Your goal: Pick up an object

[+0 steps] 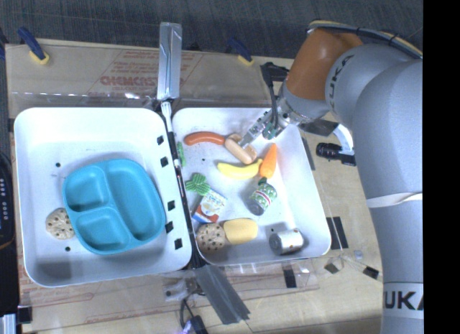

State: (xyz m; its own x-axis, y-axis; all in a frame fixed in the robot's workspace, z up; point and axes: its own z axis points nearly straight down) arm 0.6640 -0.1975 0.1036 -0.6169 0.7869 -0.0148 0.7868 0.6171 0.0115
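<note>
The right bin (pixel 305 182) holds several toy foods. A red sausage (pixel 205 138) lies at the back left, with a tan bread piece (pixel 241 151) beside it. A yellow banana (pixel 238 169) and an orange carrot (pixel 267 160) sit mid-bin. Below them are a green-labelled bottle (pixel 262 196), a silver can (pixel 286 240), a yellow lump (pixel 241 230) and a cookie (pixel 210 236). My gripper (pixel 259 131) hangs low over the bin's back part, just above the bread piece and the carrot's top end. Nothing shows as held in it.
The left bin (pixel 29 182) carries a blue divided tray (pixel 111 205) and a second cookie (pixel 59 223) at its left. A green leafy toy (pixel 195 184) and a small packet (pixel 213 203) lie near the divider (pixel 172 174). The grey arm (pixel 381 110) fills the right side.
</note>
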